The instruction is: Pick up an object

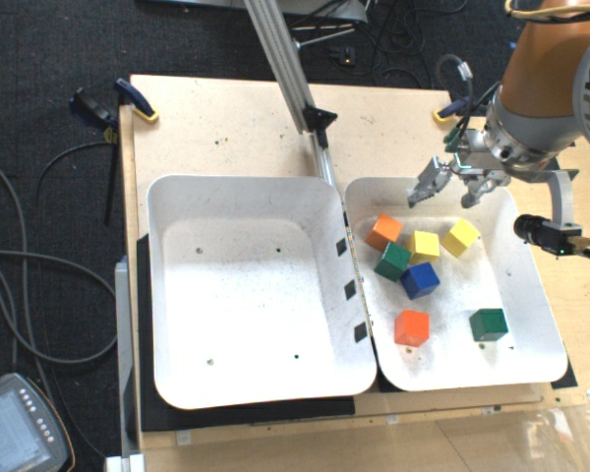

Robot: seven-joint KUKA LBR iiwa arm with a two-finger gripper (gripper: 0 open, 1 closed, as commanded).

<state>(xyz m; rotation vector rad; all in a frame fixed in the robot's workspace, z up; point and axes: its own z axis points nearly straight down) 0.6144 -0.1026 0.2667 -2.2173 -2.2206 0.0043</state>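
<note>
- Gripper point(448, 190): fingers spread apart, nothing between them; poised over the far edge of the right bin point(541, 347).
- Right bin contents: orange cube point(383, 231), two yellow cubes point(426, 244) point(461, 236), green cube point(394, 261) and blue cube point(420, 278) clustered together; red-orange cube point(411, 327) and dark green cube point(488, 324) lying apart, nearer the front.
- Left bin point(246, 293): sits just beside the right bin on the surface point(226, 126).
</note>
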